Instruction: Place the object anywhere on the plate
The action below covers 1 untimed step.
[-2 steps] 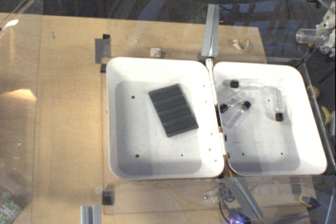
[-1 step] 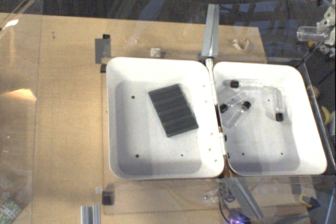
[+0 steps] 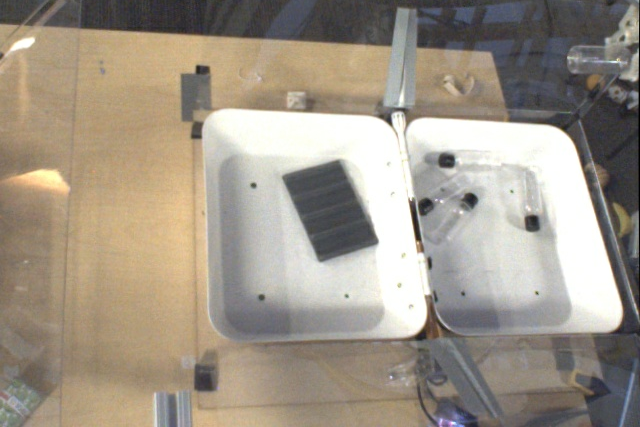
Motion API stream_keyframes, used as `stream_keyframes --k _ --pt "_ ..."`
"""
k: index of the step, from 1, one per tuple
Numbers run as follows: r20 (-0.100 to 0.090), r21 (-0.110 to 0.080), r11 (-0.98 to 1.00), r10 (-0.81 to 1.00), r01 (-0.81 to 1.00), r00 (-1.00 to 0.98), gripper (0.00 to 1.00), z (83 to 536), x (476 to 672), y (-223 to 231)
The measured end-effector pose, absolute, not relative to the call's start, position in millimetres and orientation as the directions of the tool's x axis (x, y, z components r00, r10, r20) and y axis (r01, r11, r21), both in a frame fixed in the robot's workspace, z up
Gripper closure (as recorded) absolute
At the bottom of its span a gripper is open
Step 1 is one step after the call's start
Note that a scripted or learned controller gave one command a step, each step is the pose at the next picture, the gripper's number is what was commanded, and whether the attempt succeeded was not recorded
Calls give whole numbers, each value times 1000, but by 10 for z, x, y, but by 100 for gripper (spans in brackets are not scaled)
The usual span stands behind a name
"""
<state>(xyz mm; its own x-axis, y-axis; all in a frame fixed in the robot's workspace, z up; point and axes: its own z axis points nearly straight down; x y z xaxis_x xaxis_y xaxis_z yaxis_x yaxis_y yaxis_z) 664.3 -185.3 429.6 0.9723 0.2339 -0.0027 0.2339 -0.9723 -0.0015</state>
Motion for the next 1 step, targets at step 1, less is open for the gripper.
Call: stream_keyframes --k 1 --pt "-5 -1 -971 241 241 970 100 4392 6649 -1831"
